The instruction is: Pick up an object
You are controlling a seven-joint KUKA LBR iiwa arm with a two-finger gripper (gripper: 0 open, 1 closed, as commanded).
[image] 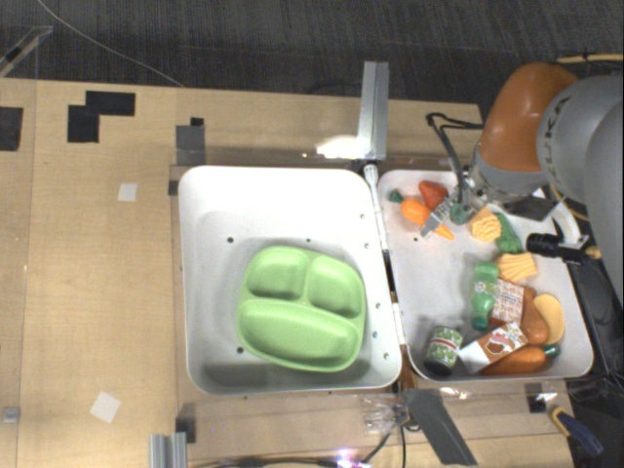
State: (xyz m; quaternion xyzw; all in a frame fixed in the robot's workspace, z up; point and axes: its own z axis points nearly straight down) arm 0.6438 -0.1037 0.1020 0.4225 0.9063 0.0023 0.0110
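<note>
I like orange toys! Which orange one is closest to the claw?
The carrot at the right bin's far end, right beside the claw; the orange toy sits at the near end.

— What lies around me here?
— A pale wooden bench under me, with black square markings by its far left edge.
— And past it?
— Dark ribbed carpet (a thin cable trails across it).

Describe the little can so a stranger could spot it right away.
Look at the right-hand white bin, the one crowded with toy food. Go to its near left corner: the small can lies there beside a carton. It alone is cylindrical, with a green-and-white label.
</note>
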